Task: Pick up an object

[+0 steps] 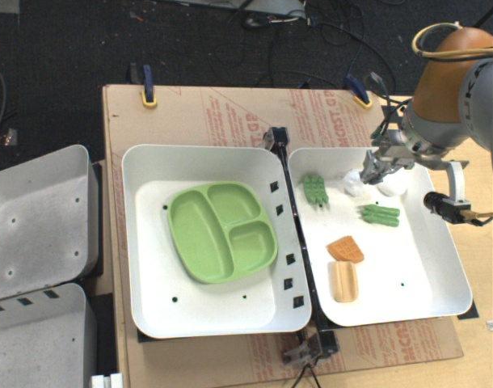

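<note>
a wooden bench point(198, 107) is carrying two shallow white bins side by side, with two yellow-and-blue clamps point(149, 87) gripping its far edge. the left bin point(141, 297) is holding a green divided plate point(222, 231), lying flat and turned at a slant, with three compartments facing up. the right bin point(428, 285) is holding the loose objects: a green ridged piece point(314, 191) is lying near the divider toward the far side; a second green piece point(380, 214), long and lumpy, is lying crosswise near the middle; an orange wedge point(345, 250) is sitting nearer the front, touching a tan block point(343, 281) just in front of it; a pale white object point(356, 185), hard to make out against the bin, is lying at the far side. the arm point(452, 79) is reaching in from the right, its orange band point(440, 83) showing above the wrist, and the gripper point(376, 172) is hanging low over the far part of the right bin, just beside the pale white object. whether the fingers are apart or closed cannot be told from here, nor whether anything is lying between them. black cables point(311, 31) are trailing over the dark floor behind the bench, and grey metal panels point(36, 217) are lying to its left.
</note>
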You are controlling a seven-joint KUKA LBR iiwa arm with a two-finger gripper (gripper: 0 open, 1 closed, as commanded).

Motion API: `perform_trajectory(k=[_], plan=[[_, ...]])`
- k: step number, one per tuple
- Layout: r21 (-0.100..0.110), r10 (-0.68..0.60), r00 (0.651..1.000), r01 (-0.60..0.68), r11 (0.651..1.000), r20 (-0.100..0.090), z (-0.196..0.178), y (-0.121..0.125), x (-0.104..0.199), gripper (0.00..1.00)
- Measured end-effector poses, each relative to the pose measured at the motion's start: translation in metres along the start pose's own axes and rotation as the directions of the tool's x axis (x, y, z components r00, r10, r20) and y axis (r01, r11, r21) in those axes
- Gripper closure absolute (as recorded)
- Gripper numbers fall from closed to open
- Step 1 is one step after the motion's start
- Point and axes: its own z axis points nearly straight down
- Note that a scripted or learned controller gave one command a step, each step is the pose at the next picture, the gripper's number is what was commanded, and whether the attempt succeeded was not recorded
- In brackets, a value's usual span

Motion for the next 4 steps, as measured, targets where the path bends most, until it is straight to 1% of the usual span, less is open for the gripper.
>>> perform_trajectory(k=[1,2,3,4], plan=[[-0.002,-0.001,1.0,0.001,1.0,0.001,-0.05,0.005,-0.009,1.0],[0.002,-0.004,1.0,0.004,1.0,0.0,-0.083,0.006,-0.009,1.0],[0.005,-0.009,1.0,0.009,1.0,-0.002,-0.081,0.016,0.047,1.0],[0.006,-0.01,1.0,0.01,1.0,-0.003,-0.079,0.011,0.111,1.0]])
